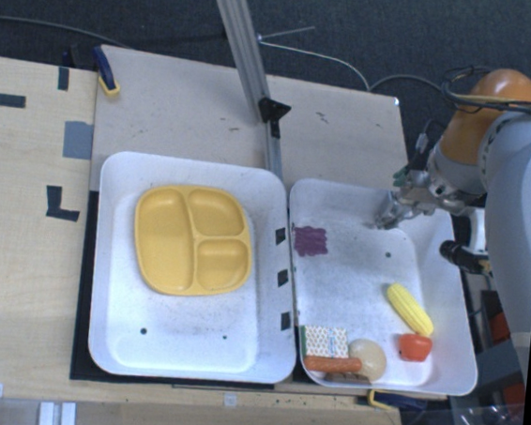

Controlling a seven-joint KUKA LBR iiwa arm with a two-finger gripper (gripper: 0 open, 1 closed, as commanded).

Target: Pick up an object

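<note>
tray (pixel 192 240): matt yellow plastic; bins (pixel 109 266): white speckled plastic; bench (pixel 9 227): pale wood; corn (pixel 410 309): glossy plastic

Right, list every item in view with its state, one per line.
gripper: low over the right bin's far end, nothing seen held
right bin: holds the loose items
purple piece: flat on the bin floor, apart from the rest
corn cob: lying on its side
tomato: resting by the corn
carrot: lying along the near wall
yellow divided plate: upright in the left bin
</note>
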